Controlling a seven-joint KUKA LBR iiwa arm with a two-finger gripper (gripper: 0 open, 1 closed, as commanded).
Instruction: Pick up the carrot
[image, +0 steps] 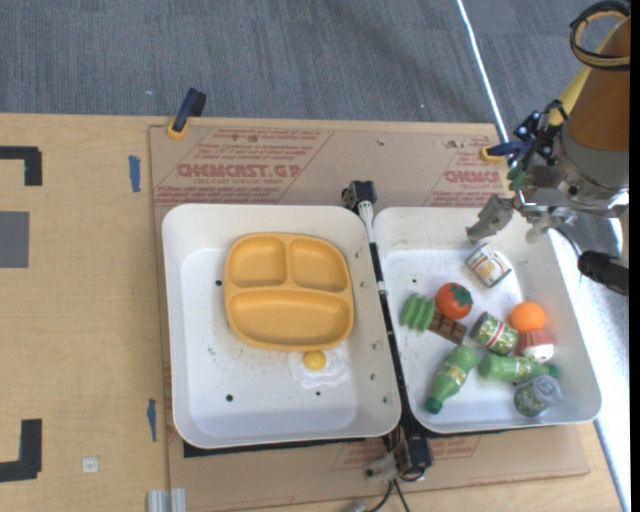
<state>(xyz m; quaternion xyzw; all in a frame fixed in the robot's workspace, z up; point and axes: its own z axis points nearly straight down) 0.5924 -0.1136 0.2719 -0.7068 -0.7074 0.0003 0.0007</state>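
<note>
Within the right bin (430, 250), you find the carrot (527, 318) nearward and slightly right of the gripper (513, 225), whose fingers hang spread and empty; the carrot's long axis is unclear.

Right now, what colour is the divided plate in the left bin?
Yellow-orange, plain. The divided plate shows best in the camera view.

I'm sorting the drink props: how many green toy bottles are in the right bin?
2. One green bottle lies tilted near the front edge of the right bin; the second green bottle lies on its side just right of it. The clutter could hide more.
</note>
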